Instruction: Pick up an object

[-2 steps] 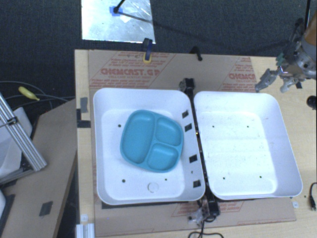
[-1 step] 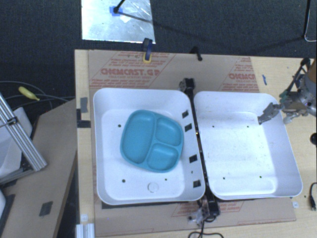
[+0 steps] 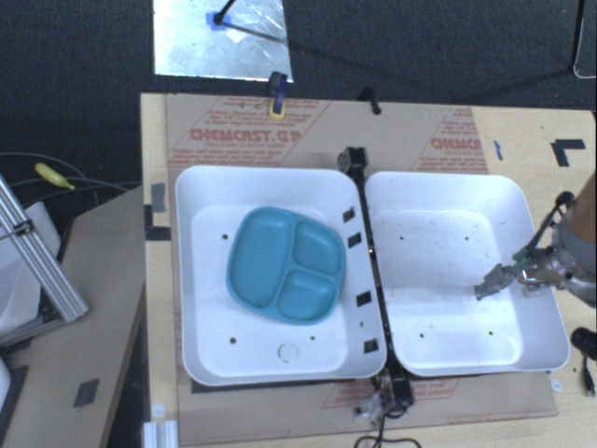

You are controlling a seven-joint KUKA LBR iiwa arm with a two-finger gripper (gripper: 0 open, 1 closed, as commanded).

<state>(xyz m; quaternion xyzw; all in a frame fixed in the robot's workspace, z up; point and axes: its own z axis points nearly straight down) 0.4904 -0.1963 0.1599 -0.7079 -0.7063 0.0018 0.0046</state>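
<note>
Over right bin (image 3: 448,194), hand (image 3: 492,285), arm cropped

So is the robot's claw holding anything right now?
No, nothing. The gripper is over the right bin with nothing between its fingers; the blue plate lies in the left bin.

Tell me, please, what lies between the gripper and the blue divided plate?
In the camera view, bare white floor of the right bin, then the adjoining bin walls with black clips, separate the gripper from the blue divided plate.

Dark carpet floor (image 3: 75,63), shiny metal sheet (image 3: 221,24) at 12 o'clock, aluminium framing (image 3: 37,259) at 9 o'clock, brown printed board (image 3: 308,129) under the bench top
</note>
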